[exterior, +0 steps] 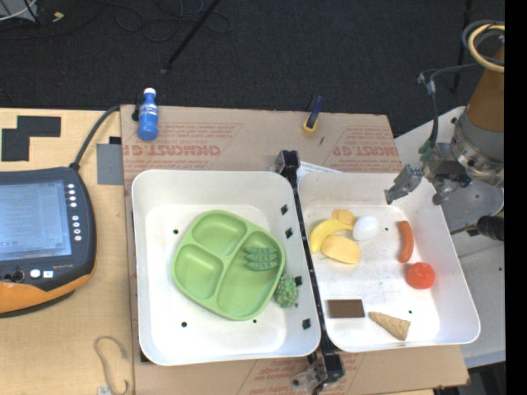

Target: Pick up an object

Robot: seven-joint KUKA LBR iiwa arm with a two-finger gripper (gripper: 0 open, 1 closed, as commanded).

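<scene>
My gripper (422,191) hangs over the back right corner of the right bin (461,319), open, with nothing between its fingers. Just below and left of it lie a red sausage (405,241) and a red tomato (420,276). Further left are a white egg (365,227), a banana (324,234), a yellow wedge (342,252) and a small yellow piece (343,217). A brown bar (345,309) and a tan cone-like piece (389,325) lie near the front of the bin.
The left bin (152,319) holds a green divided plate (216,263) with green pea pods (262,257) on it and a broccoli piece (286,290) at its edge. A control tablet (41,229) lies at the left. A blue bottle (147,115) and a clamp (312,115) sit behind the bins.
</scene>
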